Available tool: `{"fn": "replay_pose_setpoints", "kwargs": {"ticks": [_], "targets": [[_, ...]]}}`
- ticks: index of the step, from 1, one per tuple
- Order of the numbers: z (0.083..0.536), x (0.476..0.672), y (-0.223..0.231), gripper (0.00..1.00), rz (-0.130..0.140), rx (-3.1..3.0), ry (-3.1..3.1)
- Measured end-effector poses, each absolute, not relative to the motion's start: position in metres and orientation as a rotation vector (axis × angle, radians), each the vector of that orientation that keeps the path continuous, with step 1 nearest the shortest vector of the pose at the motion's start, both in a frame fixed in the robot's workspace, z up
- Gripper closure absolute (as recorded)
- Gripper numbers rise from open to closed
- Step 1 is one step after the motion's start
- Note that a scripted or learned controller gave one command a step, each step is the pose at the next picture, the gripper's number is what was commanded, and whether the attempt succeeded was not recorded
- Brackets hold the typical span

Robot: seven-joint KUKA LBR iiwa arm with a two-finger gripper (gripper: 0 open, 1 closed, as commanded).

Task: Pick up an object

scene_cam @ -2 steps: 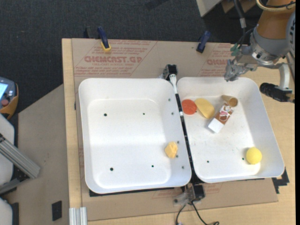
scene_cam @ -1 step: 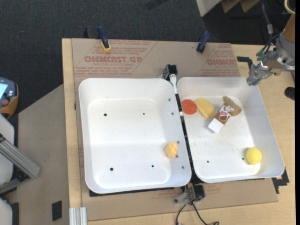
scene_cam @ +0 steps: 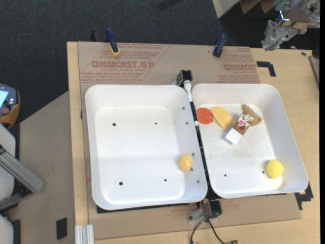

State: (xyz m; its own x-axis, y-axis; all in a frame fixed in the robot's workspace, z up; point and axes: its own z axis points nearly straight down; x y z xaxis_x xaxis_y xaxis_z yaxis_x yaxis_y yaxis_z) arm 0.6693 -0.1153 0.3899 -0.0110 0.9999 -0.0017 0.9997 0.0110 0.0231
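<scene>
- The gripper (scene_cam: 274,33) sits at the upper right of the frame, above and beyond the bins, over the dark floor at the bench's far edge. It is a pale metal shape, too small and blurred to tell how it is set.
- Below it lies the brown board (scene_cam: 152,60) covering the bench, with red printed lettering and two blue clamps (scene_cam: 111,42) along its far edge.
- The right bin (scene_cam: 287,136), shallow and white, fills the centre right of the frame.
- Near its upper left is a cluster: an orange-red round piece (scene_cam: 204,116), touching a yellow wedge-shaped piece (scene_cam: 222,117) just to its right.
- Right of those lie a brown piece (scene_cam: 252,114), a red and white item (scene_cam: 244,124), and a small white block (scene_cam: 232,136), all close together.
- A yellow ball (scene_cam: 274,169) rests alone in the bin's lower right corner, well apart from the cluster.
- The left bin (scene_cam: 101,136) touches the right bin along a dark seam in mid-frame.
- It holds one small yellow-orange lump (scene_cam: 186,162) by its right wall, toward the lower part.
</scene>
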Motion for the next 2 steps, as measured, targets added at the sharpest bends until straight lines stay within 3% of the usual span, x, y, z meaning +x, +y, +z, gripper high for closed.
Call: {"fn": "replay_pose_setpoints", "kwargs": {"ticks": [1, 2], "targets": [[0.349, 0.619, -0.17, 1.0, -0.006, 2.23, 2.218], [0.508, 0.617, -0.131, 1.0, 0.019, 2.203, 2.213]]}}
